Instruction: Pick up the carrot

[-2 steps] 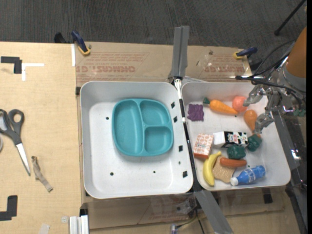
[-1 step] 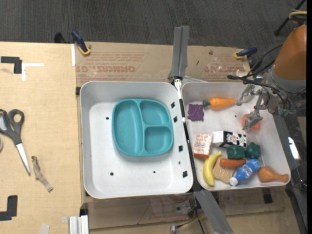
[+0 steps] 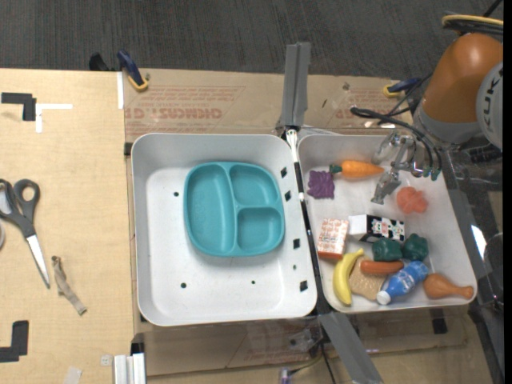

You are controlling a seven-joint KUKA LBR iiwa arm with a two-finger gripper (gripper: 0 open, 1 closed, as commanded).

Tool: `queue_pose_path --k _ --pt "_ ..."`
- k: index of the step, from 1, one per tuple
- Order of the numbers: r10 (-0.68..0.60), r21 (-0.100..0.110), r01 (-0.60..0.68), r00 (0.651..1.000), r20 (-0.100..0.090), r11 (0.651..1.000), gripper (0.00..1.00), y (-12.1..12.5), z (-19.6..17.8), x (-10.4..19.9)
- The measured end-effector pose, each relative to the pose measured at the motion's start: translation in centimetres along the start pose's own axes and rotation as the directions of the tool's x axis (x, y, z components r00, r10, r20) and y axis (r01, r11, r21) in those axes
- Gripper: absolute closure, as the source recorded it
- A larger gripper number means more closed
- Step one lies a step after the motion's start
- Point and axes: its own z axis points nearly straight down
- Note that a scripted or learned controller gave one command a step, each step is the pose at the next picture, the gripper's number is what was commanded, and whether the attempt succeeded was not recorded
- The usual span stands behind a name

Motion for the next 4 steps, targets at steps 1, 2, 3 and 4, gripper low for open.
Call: queue_pose_path --k 1,2,3,4 --pt "-0.095 -0.001 0.095 0.995 -0.004 0.995 0.00 5.9 1.2 2.6" --pt "-0.127 -0.001 0.127 0.992 -0.003 0.992 0.00 8.0 1.1 4.3" --pt "-0.208 -0.001 0.208 0.978 -0.003 0.978 0.00 7.6 1.1 4.3" --pt "-0.208 0.000 0.208 0.978 0.003 0.978 1.00 7.6 0.1 4.1"
